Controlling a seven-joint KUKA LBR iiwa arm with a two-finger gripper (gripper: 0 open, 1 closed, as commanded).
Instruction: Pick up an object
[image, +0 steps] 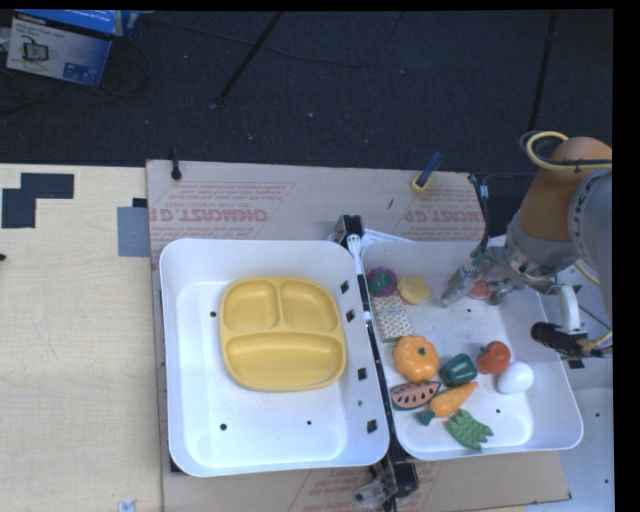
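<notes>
The arm reaches in over the right bin (560, 425), its claw (470, 285) low near the bin's upper rim, well apart from most of the toys. Whether the claw is open or closed cannot be told at this size, and nothing can be made out between its tips.

The candidates lie in the right bin: a small orange pumpkin (416, 356), a green pepper (459, 369), a tomato (494, 356), a white egg (516, 378), a watermelon slice (414, 395), a carrot (450, 401), a leafy green piece (468, 430) and, nearer the claw, a yellow round piece (414, 291) and a purple-green one (381, 281). The left bin (185, 400) holds a yellow divided plate (282, 333).

By my reading this is the approach — no grasp made yet. The next move calls for settling on one toy, probably the yellow piece just beside the claw, centring over it and descending.

Under the bins, the cardboard sheet (220, 205) on the desk bears red print, upside down — it seems to read "CHEMCAST GP".
</notes>
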